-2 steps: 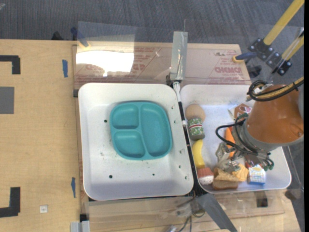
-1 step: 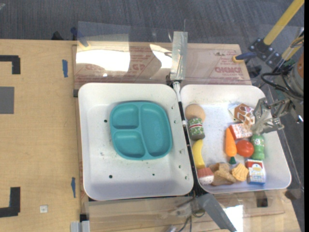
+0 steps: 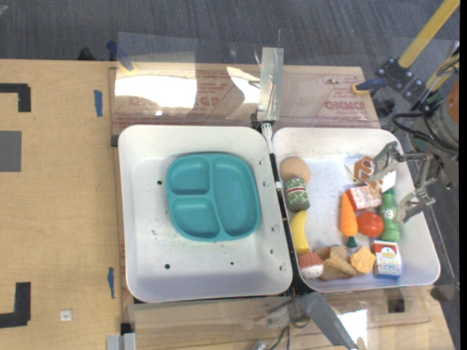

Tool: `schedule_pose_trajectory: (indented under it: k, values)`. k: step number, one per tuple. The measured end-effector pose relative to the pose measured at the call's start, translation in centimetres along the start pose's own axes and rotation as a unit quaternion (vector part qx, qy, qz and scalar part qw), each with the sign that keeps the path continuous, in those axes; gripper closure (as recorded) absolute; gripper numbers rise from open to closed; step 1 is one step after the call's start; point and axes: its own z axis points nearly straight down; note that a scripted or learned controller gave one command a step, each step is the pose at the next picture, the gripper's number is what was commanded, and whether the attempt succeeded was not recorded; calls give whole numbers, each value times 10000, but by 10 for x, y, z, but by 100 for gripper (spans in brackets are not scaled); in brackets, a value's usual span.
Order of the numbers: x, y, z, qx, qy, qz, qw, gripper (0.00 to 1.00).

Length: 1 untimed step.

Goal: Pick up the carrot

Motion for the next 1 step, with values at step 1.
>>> schedule_pose_trajectory:
  k: [1]
  values:
    - [20, -4, 122, -32, 39, -398, 9992, 0]
